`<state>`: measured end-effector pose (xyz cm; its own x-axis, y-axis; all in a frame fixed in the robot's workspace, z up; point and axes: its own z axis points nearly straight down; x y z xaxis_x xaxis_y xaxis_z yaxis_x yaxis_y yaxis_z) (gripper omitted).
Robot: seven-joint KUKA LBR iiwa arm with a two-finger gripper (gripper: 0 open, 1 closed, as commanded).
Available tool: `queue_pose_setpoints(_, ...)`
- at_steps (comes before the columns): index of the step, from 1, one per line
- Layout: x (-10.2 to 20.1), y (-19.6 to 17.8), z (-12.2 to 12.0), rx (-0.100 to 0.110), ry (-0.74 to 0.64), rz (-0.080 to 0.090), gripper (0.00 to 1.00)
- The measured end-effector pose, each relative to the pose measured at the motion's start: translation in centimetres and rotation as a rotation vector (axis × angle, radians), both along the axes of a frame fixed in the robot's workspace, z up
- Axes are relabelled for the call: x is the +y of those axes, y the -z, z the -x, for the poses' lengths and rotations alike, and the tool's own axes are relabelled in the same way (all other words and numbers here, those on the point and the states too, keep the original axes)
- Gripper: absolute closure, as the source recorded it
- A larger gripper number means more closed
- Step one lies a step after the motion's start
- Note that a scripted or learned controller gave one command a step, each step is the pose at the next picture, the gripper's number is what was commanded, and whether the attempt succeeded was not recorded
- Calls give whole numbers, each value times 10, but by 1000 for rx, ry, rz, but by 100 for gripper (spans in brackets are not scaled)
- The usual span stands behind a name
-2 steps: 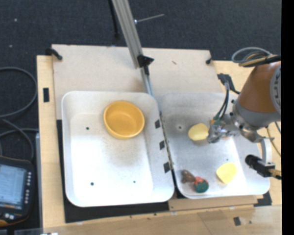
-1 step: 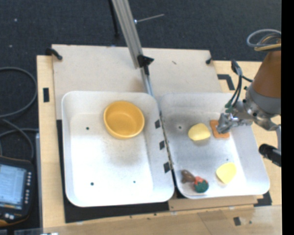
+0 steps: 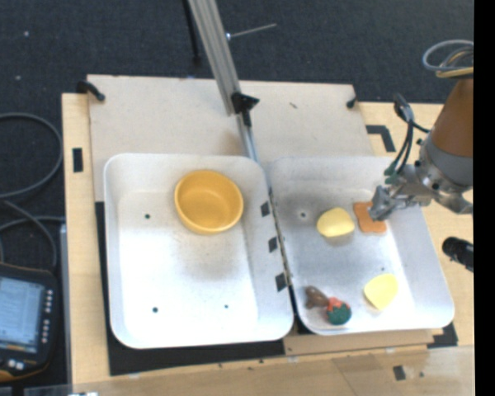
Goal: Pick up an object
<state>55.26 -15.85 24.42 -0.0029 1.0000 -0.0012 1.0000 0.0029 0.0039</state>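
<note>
My gripper [image 3: 381, 207] hangs over the right bin [image 3: 313, 180], just above a flat orange piece [image 3: 369, 221] that its tip partly covers. A pale yellow rounded lump [image 3: 336, 223] lies just left of that piece. Near the bin's front right sits a yellow wedge [image 3: 381, 291]. A small brown, red and green toy [image 3: 330, 305] rests at the front edge. Whether anything is between the fingers is hidden from this angle.
A yellow-orange bowl [image 3: 209, 200] stands in the back of the left bin [image 3: 148, 304]. A slanted metal pole [image 3: 219, 48] rises from behind the bins' shared edge. Cables and a teach pendant [image 3: 12, 312] lie off the bench at left.
</note>
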Motion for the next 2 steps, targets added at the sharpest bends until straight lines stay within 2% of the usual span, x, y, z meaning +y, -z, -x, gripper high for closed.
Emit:
queue_pose_setpoints(1,51,-10,-14,1,-4,-2,100)
queue_pose_setpoints(2,93,-4,-26,2,-3,-1,100)
